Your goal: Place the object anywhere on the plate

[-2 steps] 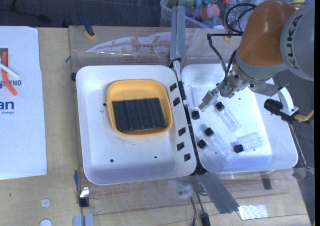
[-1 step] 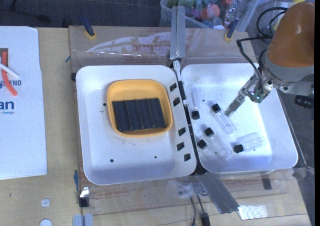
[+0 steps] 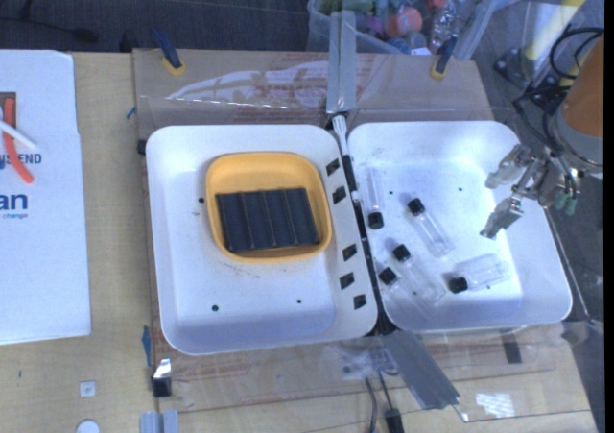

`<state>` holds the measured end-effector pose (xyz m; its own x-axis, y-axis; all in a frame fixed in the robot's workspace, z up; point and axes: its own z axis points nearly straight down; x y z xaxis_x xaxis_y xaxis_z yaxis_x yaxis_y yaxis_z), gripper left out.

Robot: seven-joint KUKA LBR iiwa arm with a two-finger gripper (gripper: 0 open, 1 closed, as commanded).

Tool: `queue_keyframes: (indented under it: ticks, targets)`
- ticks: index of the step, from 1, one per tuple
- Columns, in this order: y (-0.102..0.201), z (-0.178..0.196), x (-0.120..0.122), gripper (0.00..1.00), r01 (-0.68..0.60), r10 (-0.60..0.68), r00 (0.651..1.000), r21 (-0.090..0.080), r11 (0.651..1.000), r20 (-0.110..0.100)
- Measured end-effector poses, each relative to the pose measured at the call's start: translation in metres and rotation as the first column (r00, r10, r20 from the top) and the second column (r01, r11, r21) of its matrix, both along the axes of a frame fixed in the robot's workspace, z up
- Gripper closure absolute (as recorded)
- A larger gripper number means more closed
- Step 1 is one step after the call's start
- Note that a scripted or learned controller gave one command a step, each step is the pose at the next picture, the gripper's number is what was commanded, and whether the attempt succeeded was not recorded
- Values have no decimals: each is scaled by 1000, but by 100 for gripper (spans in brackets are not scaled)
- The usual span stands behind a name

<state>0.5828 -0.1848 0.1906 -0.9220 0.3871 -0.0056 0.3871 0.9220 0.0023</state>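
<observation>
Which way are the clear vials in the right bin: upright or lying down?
Lying down: each vial rests lengthwise on the right bin floor.

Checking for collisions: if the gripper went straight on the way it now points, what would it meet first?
Likely the bare floor of the right bin; the gripper points down-left, toward the clear vials. Depth is unclear.

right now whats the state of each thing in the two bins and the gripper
yellow plate: in the left bin, upright, holding a dark ribbed slab.
dark ribbed slab: lying flat on the plate.
clear vials with black caps: lying on their sides, scattered in the right bin, capped.
gripper: over the right bin's right side, fingers apart, nothing between them.
</observation>
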Motion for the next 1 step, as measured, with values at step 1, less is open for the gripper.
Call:
queue_keyframes:
  ticks: [1]
  targets:
    - [-39,93,22,0,-244,244,970,-3,970,4]
